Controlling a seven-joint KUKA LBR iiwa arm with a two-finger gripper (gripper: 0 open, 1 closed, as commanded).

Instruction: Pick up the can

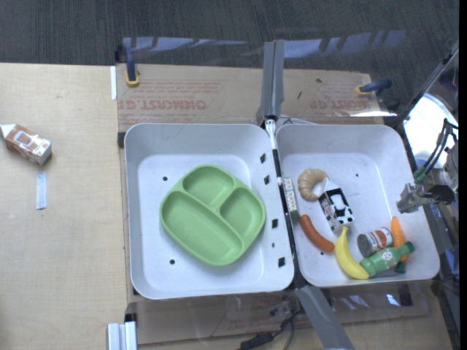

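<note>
**Reaching the can in a crowded corner**

The can [374, 239] lies on its side in the right bin [343, 152], toward that bin's near right corner, and everything else is best placed from it. A banana [349, 257] curves just to the can's left and below it, close enough that they look to be touching. A green bottle [385, 259] lies just below the can, also very close. An orange carrot-like piece [398, 233] sits just to the can's right. A sausage [317, 232] lies farther to the can's left, and a small black-and-white carton [336, 208] and a croissant [313, 183] lie above and to its left, apart from it.

The gripper [417, 195] hangs above and to the right of the can, over the bin's right wall; at this size I cannot tell how it is set.

The step in hand appears to be the approach. To do it well, the gripper should come down squarely over the can's body, closing across its round sides rather than its ends, and on the can's upper side, where there is bare bin floor. The risk is catching the bottle or banana instead, or rolling the can away.
</note>
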